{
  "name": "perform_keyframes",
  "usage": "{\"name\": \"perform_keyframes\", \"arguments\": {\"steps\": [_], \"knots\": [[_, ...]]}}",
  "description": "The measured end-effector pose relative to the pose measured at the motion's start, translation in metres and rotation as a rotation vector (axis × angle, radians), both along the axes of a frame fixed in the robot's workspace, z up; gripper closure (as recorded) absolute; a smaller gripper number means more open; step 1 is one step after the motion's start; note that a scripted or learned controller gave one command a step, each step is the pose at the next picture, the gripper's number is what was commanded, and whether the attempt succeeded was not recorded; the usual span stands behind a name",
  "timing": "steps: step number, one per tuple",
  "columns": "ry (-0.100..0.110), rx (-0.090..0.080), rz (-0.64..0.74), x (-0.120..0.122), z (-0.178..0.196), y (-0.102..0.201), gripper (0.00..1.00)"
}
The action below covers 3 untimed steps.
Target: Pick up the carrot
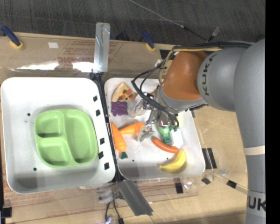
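An orange carrot (pixel 118 141) with a small green top at its near end lies along the left wall of the right bin (pixel 197 146). A second orange piece (pixel 130 129) lies crosswise just above it, and the two touch. My gripper (pixel 147 130) hangs low over the middle of the right bin, right at the eastern tip of that crosswise orange piece and a little to the right of the carrot. The wrist and cables hide what lies under the gripper.
The right bin also holds a pizza slice (pixel 122 92), a purple grape bunch (pixel 120 108), a small green item (pixel 166 135), a red chili (pixel 165 146) and a banana (pixel 175 162). A green divided plate (pixel 65 136) sits in the left bin (pixel 14 97).
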<state>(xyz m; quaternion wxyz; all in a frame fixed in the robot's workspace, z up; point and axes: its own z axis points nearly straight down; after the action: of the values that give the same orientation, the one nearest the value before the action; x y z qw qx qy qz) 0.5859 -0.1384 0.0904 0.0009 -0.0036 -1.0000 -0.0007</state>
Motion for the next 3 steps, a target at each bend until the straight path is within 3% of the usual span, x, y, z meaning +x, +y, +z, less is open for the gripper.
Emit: {"name": "perform_keyframes", "arguments": {"steps": [1,2,3], "knots": [[-0.001,0.0,0.155,-0.062,0.001,0.044,0.0],[-0.006,-0.001,0.704,-0.052,0.002,0.039,0.0],[-0.007,-0.003,0.74,-0.101,0.005,0.028,0.0]]}}
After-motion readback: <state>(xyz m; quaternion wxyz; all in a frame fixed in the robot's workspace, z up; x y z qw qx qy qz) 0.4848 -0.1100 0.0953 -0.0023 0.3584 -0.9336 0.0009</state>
